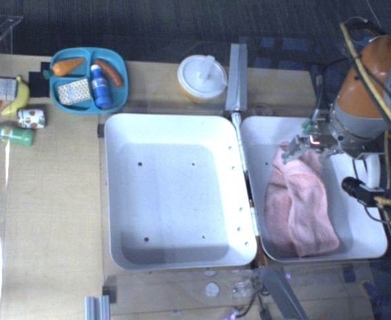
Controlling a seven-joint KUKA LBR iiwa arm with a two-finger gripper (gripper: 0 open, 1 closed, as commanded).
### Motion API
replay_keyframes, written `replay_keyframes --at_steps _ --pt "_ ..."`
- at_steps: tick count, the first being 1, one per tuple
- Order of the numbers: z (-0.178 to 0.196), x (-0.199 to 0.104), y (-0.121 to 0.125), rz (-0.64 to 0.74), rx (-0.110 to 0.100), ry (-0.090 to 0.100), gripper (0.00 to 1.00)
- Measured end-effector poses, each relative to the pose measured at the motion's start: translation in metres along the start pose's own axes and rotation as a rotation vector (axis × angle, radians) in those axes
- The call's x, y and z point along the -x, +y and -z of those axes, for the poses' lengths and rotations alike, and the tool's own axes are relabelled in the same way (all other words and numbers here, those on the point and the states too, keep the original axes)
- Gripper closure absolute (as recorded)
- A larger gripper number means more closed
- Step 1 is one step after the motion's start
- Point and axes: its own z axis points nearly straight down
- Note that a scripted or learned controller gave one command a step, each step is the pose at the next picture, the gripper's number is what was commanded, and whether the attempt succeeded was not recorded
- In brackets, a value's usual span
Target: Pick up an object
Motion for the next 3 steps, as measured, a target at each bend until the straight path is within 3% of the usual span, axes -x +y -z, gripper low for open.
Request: replay_keyframes --at_steps 1,2,3 --pt "-0.089 0.005 -0.005 0.118 0.004 -0.001 0.00" --pt "-0.093 0.006 -0.056 0.295 0.018 -0.006 0.00" --pt "-0.094 -0.002 -0.026 -0.086 0.015 -0.002 0.00"
